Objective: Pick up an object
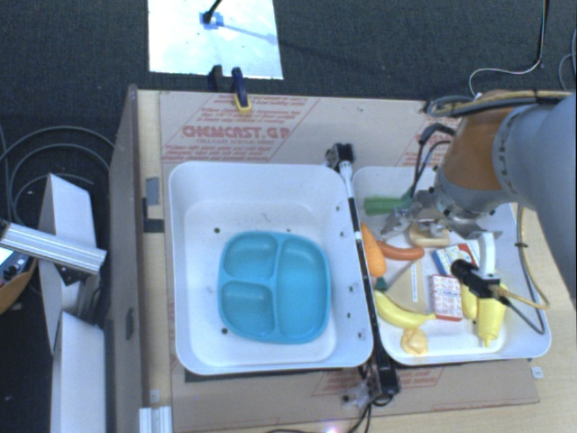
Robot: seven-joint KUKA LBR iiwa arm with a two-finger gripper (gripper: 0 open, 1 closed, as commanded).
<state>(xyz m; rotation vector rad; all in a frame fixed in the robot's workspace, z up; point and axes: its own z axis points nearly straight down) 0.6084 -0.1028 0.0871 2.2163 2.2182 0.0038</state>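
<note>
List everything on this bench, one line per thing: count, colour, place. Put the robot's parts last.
Bins: two, white, side by side on the bench.
Divided plate: one, light blue, in the left bin.
Banana: one, yellow, front of the right bin.
Carrot: one, orange, left edge of the right bin.
Green item: one, back of the right bin, kind unclear.
Small box: one, red and white, middle of the right bin.
Bottle: one, yellow, right side of the right bin.
Clamp: one, blue and yellow, behind the bins.
Arm: one, grey with an orange band, over the right bin.
Gripper: one, low in the right bin.
</note>
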